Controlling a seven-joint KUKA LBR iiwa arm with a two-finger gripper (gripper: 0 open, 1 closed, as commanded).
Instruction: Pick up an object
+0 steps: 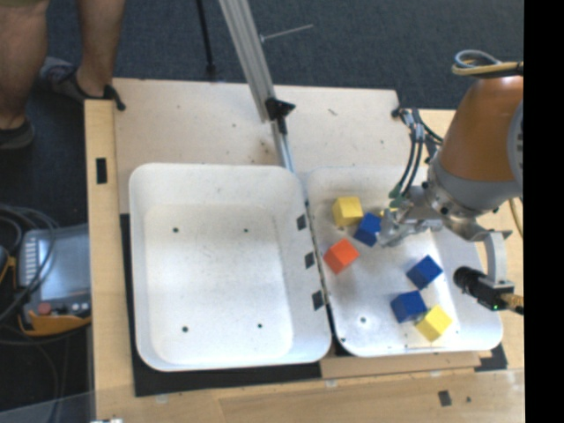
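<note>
Blue cube (pixel 368 228) sits right at my gripper (pixel 385 228), in the right bin (pixel 370 337), upper-left part. My fingers come in from the right at its right side, touching or nearly so; can't tell whether the cube is between them, and can't tell if they're spread or pressed together, since my wrist and cables cover that spot. So no claim that I hold anything.

Just above-left of that cube: yellow cube (pixel 347 210), very close to it, maybe touching at a corner. Below-left: orange cube (pixel 342 256), near the bin's left wall, apart from the blue one.

Further out, lower right of the bin: second blue cube (pixel 425 271), tilted diagonally. Below it a third blue cube (pixel 408 306), w/ a second yellow cube (pixel 434 323) just beside it, to its lower right, looks like touching.

My arm (pixel 480 135) w/ its orange band hangs over the bin's upper right corner.

Left bin (pixel 159 192) lies alongside, walls touching the right bin's. Both rest on a pale wood bench (pixel 176 122). A metal pole (pixel 248 47) slants down to the bench at the top between the bins.
</note>
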